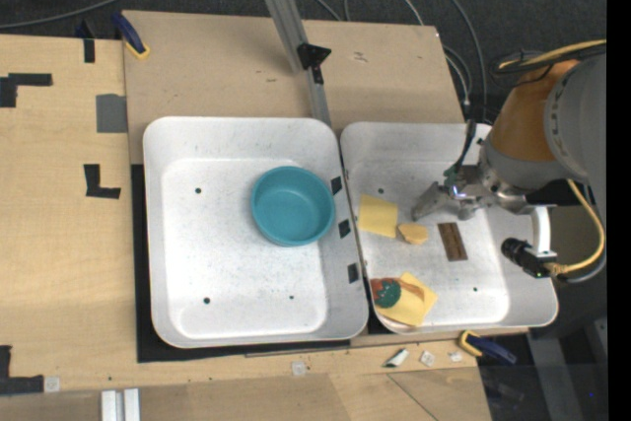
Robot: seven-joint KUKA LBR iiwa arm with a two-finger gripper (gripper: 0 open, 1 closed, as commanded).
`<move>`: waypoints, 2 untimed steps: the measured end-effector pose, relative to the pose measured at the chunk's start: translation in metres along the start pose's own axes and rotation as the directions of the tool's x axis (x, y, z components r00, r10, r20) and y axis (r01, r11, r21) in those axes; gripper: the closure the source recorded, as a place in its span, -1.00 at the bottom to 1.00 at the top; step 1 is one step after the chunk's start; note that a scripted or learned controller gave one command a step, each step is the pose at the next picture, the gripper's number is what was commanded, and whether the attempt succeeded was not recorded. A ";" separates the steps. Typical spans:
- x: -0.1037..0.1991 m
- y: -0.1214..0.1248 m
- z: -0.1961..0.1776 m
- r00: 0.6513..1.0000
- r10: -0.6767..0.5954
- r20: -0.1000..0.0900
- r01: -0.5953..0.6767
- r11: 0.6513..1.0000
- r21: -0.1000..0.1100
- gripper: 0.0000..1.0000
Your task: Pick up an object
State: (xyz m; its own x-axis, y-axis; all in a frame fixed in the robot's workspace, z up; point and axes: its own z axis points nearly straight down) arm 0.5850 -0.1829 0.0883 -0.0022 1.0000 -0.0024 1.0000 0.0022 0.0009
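Reaching in from the right, my gripper sits low over the middle of the right bin, and I cannot tell its state or see anything in it. Just beside it lie a yellow block, a small yellow piece and a brown bar; a yellow-and-red cluster rests at that bin's near-left corner. A blue bowl sits toward the left bin's right edge.

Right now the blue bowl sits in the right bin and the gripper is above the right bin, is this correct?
Not quite. The camera view shows the blue bowl in the left bin, not the right one. The gripper is indeed above the right bin.
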 end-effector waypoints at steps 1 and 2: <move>0.001 0.000 -0.011 1.000 -0.001 -0.001 0.001 1.000 0.001 1.00; 0.002 -0.001 -0.074 1.000 0.000 -0.001 0.000 1.000 -0.004 1.00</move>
State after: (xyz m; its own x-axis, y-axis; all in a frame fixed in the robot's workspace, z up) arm 0.5837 -0.1803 0.1624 -0.0017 1.0000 -0.0014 1.0000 0.0017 0.0046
